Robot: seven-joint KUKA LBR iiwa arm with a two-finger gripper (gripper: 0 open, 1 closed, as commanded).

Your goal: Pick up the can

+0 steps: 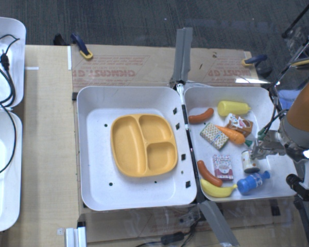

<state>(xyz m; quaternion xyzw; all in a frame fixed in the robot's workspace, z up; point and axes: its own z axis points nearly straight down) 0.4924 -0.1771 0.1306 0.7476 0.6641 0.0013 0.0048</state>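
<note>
From above the bench, the arm is reaching in from the right, its gripper (pixel 256 151) hanging low in the right bin (pixel 278 189), right over the small can (pixel 249 162). The can is lying near the bin's right side, just beside the blue bottle (pixel 252 182) and the red-and-white card box (pixel 223 167). How the pincer is set I cannot tell; it is too small and dark against the can to make out.

Around it a yellow bottle (pixel 233 107), two sausages (pixel 201 116), a carrot (pixel 232 134), a patterned packet (pixel 213 136) and a banana (pixel 218 190) are sitting scattered. In the left bin (pixel 92 189) a yellow divided plate (pixel 143 144) is lying near the middle.
</note>
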